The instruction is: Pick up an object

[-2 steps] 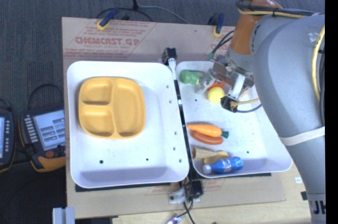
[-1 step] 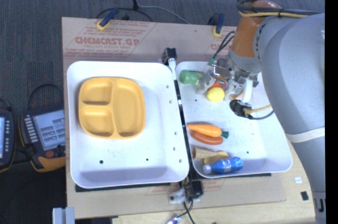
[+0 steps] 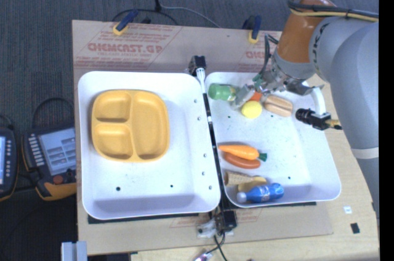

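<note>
Dark grey carpet is lying all around the surface, which is a brown board carrying two shallow white bins side by side. From the right, the grey arm with its orange band is reaching down into the far part of the right bin. The left bin is holding a yellow divided plate.

The end effector is hanging low over the far end of the right bin, and how far it is open I cannot tell, because the wrist is covering its tips. Just beside it are lying a sausage bun, a green object and a yellow lemon, with a small orange-red piece almost under it; whether it is touching any of them is not clear.

Well apart from it, toward the near end, are lying an orange carrot on a red-brown piece, an ice cream cone and a blue bottle.
</note>
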`<control>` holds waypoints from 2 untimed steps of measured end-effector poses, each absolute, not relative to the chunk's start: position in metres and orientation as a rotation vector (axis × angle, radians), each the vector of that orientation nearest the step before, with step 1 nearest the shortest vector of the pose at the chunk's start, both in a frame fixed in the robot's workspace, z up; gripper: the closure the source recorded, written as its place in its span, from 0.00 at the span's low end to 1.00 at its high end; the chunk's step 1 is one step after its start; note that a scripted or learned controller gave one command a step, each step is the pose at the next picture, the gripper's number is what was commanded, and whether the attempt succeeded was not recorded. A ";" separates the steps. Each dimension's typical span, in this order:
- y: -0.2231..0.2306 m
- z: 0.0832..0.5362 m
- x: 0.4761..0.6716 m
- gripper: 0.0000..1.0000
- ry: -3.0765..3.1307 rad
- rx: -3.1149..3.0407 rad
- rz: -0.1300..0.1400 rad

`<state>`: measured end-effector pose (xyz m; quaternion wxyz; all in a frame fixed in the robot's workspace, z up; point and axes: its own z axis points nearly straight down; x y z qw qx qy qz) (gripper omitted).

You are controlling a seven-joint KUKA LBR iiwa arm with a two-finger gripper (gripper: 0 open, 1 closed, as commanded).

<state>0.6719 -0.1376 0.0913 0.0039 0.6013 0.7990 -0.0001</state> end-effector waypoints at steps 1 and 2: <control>-0.115 0.091 0.670 0.00 2.409 2.000 -0.016; -0.113 0.099 0.671 1.00 2.416 2.004 -0.016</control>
